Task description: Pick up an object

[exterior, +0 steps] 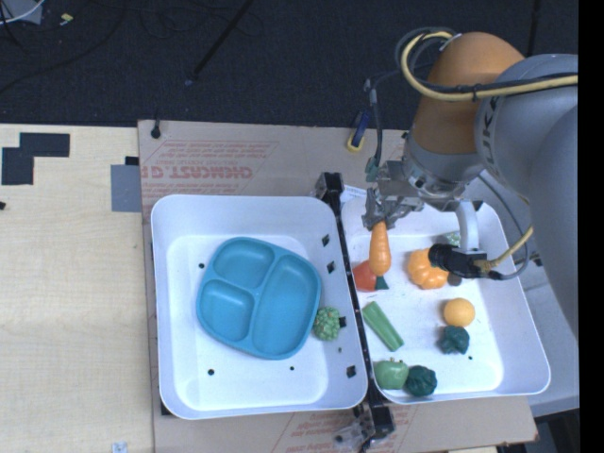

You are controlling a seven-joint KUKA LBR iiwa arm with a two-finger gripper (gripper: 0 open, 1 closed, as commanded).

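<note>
My gripper (381,217) hangs over the back left part of the right bin (522,349). An orange carrot (379,250) stands on end right beneath it, with its top between the two fingers, so the gripper is shut on the carrot. The carrot's lower end is beside a red tomato (362,277). Also lying in the right bin are an orange-yellow pepper (426,270), an orange (458,311), a green cucumber (382,326), a dark green broccoli (454,341), a light green pepper (392,375) and a dark green vegetable (421,381).
The left bin (162,281) holds a blue divided plate (260,295) and a small green broccoli (327,324) by its right wall. A black divider (342,253) separates the bins. The grey arm (528,111) reaches over the right bin's back right corner.
</note>
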